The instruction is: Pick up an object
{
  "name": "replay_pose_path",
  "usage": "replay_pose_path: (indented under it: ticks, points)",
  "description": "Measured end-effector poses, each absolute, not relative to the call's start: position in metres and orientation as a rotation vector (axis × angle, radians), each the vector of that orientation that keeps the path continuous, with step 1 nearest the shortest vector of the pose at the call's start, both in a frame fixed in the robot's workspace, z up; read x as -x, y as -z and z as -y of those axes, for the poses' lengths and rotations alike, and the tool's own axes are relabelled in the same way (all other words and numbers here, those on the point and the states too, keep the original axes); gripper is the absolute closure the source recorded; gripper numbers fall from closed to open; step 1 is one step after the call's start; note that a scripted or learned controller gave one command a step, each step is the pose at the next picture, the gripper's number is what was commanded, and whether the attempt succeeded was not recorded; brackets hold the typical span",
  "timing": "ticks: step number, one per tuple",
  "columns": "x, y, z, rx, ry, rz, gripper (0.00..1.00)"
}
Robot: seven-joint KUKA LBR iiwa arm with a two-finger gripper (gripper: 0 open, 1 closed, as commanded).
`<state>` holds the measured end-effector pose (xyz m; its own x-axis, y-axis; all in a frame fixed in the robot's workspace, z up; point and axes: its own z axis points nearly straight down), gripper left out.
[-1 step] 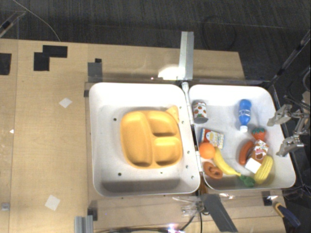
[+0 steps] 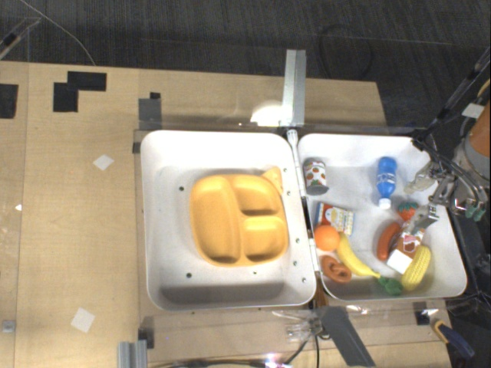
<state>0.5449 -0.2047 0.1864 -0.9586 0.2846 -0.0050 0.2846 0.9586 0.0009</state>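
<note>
Toys crowd the right bin [image 2: 360, 148], at the lower right of the frame: a blue bottle [image 2: 386, 177] near the top, a small can [image 2: 315, 175] at the bin's left wall, an orange [image 2: 327, 238], a banana [image 2: 353, 257], a sausage [image 2: 387, 240] and a corn cob [image 2: 417, 266] lower down. The gripper [image 2: 426, 215] hangs over the sausage and corn at the bin's right side; whether its fingers are open or closed cannot be told. The left bin [image 2: 165, 205] holds a yellow divided tray [image 2: 236, 219] on the wooden worktop [image 2: 69, 228].
</note>
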Motion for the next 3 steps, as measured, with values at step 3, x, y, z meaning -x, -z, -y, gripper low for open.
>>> replay_pose_path:
  ticks: [3]
  points:
    - [-0.604,-0.097,0.179,-1.735,-0.005,-2.612,0.00]
